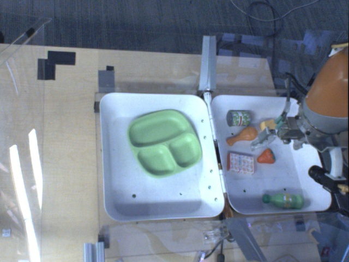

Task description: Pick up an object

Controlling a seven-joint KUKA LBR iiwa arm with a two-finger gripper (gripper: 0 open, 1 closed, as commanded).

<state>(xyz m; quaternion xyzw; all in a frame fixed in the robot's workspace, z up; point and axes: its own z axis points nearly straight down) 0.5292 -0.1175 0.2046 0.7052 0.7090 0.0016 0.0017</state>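
Observation:
My gripper (260, 140) reaches in from the right over the right bin (311, 173). It is open, with nothing visible between its fingers. It hangs just right of an orange drumstick-shaped toy (241, 136) and just above-left of a small red-orange piece (266, 156). A small yellow piece (266, 125) lies right behind the gripper. A short green-labelled can (239, 118) lies at the bin's back left. A pink patterned packet (241, 163) lies flat left of the centre. A green bottle (283, 201) lies on its side near the front wall.
The left bin (117, 190) holds a green divided tray (163, 142). A raised rim (215, 146) separates the two bins. The arm's orange band and grey wrist (327, 108) cover the right bin's right side. Cables (262, 7) lie on the floor behind.

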